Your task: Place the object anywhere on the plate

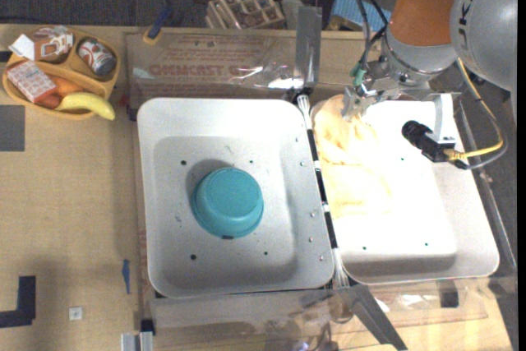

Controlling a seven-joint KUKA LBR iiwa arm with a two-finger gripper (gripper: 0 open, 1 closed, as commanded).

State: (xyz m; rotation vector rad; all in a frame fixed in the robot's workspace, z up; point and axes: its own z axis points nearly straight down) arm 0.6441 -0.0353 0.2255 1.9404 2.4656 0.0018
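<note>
Where the arm comes in from the right, you see its end effector (359,101) hanging over the far left corner of the right bin (427,259), close to the rim shared with the left bin (156,201); whether it is clenched or released cannot be told. A pale yellow plate (341,156) lies along that bin's left side, its outline washed out, with bare floor to its right. The teal bowl (228,202) sits upside down mid left bin, well apart from every wall.

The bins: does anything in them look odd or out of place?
The teal bowl in the left bin sits upside down. The right bin has a pale yellowish patch near the gripper; I cannot tell what it is.
</note>
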